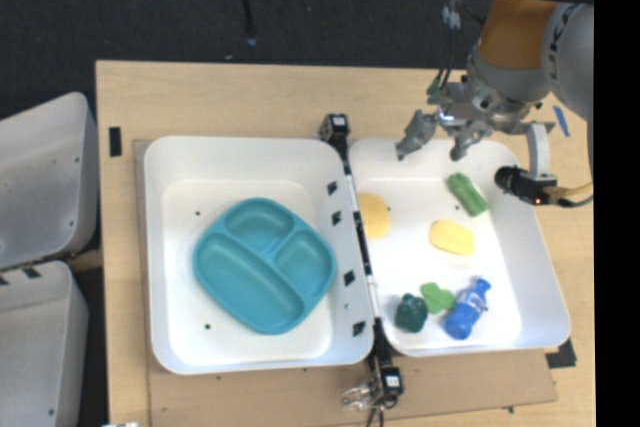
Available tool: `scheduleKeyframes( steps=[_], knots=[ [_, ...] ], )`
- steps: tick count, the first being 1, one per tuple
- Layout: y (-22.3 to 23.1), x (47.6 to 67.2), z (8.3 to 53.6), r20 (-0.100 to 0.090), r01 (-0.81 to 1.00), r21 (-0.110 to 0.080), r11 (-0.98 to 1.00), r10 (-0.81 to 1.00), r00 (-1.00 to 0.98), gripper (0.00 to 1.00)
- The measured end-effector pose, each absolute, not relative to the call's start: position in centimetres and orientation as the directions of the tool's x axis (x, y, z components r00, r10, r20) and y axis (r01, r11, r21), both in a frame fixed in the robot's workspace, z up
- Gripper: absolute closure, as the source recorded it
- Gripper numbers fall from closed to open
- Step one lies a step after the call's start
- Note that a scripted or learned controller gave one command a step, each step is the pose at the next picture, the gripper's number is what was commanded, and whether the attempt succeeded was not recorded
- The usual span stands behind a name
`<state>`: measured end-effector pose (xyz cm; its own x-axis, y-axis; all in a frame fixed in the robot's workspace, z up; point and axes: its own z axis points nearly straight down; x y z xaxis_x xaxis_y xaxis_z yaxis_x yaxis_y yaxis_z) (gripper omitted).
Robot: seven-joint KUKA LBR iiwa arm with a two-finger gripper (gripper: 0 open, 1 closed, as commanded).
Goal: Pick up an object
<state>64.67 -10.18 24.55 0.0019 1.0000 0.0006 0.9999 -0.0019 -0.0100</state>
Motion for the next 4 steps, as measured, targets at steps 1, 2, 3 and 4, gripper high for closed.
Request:
scheduleKeyframes(
  steps=[1,2,3,4],
  knots=[
    [-10.2,64.9,25.2,-0.001,1.000,0.001,0.001,1.000,-0.001,0.00],
    [-10.0,65.2,20.9,-0.002,1.000,-0.002,-0.001,1.000,0.001,0.00],
    [-11.2,65.5,15.6,-0.003,1.000,-0.003,-0.002,1.000,0.002,0.00],
    [-11.3,65.5,10.3,-0.002,1.000,-0.002,-0.005,1.000,0.005,0.00]
  ],
)
